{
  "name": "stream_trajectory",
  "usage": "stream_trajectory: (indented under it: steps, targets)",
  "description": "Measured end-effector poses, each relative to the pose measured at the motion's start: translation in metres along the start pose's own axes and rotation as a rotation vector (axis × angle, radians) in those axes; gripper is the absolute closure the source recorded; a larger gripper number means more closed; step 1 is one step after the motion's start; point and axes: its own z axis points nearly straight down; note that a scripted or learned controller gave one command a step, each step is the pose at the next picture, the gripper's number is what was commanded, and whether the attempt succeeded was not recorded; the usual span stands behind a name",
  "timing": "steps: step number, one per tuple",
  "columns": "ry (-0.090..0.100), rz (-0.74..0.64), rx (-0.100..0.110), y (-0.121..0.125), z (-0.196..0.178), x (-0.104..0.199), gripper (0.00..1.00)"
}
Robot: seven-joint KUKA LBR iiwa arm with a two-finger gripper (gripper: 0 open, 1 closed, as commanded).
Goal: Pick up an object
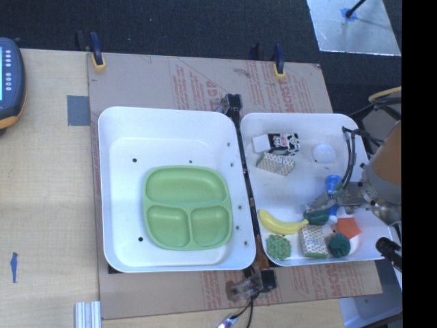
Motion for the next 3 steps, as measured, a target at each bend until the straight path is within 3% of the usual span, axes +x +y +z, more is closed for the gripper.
stream_trajectory:
  steps: [1, 2, 3]
  targets:
    - [0.001, -0.002, 0.01, 0.065, 0.017, 0.042, 0.0]
    - [0.004, 0.003, 0.02, 0.001, 0.017, 0.031, 0.0]
    - [0.002, 0.0, 0.018, 0.003, 0.007, 0.03, 1.0]
